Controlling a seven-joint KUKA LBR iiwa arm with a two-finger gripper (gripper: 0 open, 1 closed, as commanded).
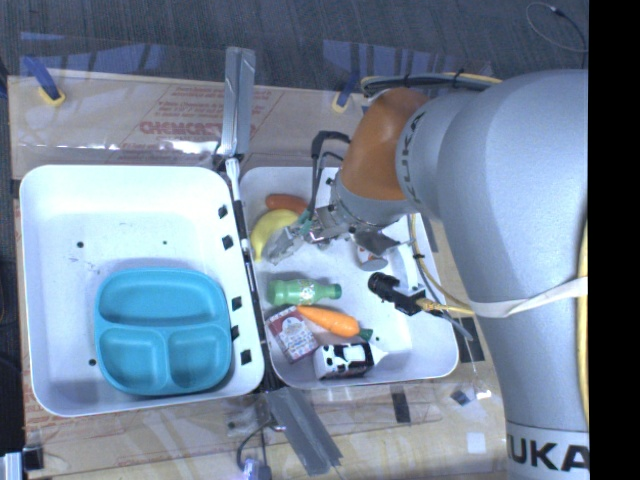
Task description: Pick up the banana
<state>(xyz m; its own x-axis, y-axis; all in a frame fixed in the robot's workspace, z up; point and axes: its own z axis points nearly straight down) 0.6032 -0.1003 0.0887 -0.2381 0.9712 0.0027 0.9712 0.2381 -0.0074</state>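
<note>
The arm (500, 208) reaches in from the right over the right bin (440, 353), its orange band above the bin's far edge. The gripper (300, 236) hangs low at the bin's far left corner, its tip against the banana (268, 232), which lies along the left wall near that corner. Whether its grip is spread or pressed together I cannot tell.

Just beyond the banana, by the far edge, lies a red-orange item (285, 203). A green bottle (303, 291) lies on its side mid-bin near the left wall. Toward the near edge sit a carrot (328, 319), a red packet (293, 336), and a black-and-white carton (345, 359).

The left bin (60, 208) holds a blue divided tray (162, 330) toward its near edge.
</note>
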